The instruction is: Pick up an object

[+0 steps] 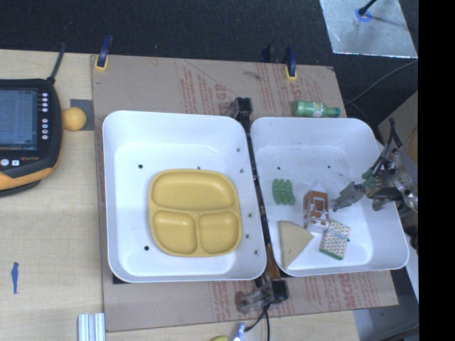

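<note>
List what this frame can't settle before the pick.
- Gripper, camera view: small and dark at the right bin's edge; finger state unreadable.
- Arm behind it: cut off by the right frame edge.
- Printed packets and: labels too small to read.
- Tan wedge: material unclear.
- Green bottle outside the bin: blurred, cap and label unclear.

The right bin is bare across its far half. Near its front, a green piece, small box, wedge and patterned packet crowd together.
</note>
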{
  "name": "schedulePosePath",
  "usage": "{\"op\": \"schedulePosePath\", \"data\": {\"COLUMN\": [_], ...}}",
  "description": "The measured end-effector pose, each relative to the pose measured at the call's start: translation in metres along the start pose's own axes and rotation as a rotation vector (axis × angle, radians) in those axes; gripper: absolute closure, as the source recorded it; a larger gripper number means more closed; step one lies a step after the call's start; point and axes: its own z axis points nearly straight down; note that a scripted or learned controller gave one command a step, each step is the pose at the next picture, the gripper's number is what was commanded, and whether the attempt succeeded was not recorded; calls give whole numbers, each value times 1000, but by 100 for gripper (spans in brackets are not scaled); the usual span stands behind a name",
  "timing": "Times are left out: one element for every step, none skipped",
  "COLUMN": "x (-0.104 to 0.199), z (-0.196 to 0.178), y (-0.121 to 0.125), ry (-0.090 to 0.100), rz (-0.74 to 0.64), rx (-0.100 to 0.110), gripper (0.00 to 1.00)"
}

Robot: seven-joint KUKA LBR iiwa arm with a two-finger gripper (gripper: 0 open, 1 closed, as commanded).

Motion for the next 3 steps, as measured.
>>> {"op": "schedulePosePath", "data": {"x": [23,21,87], "z": [110,99,9], "y": [39,40,63], "ry": [0,-2,1], "rz": [-2,-5,0], "rx": [1,1,-1], "gripper": [0,100,100]}}
